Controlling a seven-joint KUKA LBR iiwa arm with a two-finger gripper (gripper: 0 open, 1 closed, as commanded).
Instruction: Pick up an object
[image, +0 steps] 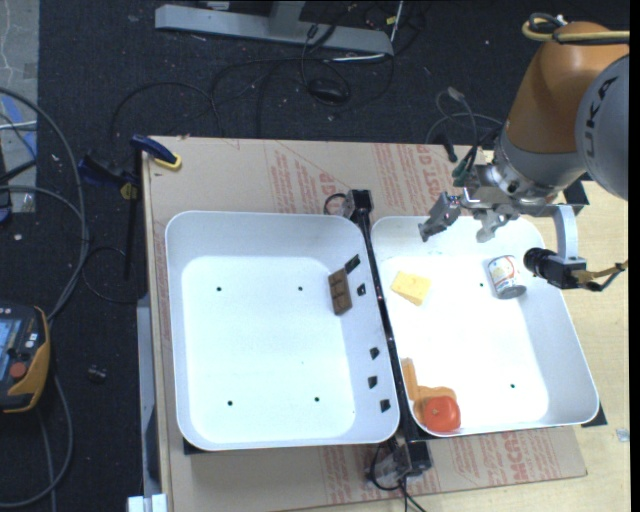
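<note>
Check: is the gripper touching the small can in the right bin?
Apart. The camera view shows the gripper open near the right bin's back wall, with bare white floor between it and the small can.

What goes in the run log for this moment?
gripper: open, above right bin, holding nothing | can, yellow block, tomato in right bin | pick: not done

Two white bins: left bin (200, 250), right bin (560, 330), each with small black dots on floor. Brown chocolate-like bar (341, 291) at left bin's right side. Pale yellow block (411, 287) in right bin. White can (504, 276) with red-orange label markings, silver rim. Red tomato-like ball (439, 411) touching orange piece (428, 392), near corner. Arm (565, 90) orange above grey. Bench board (250, 175) tan with red print. Floor black.
</note>
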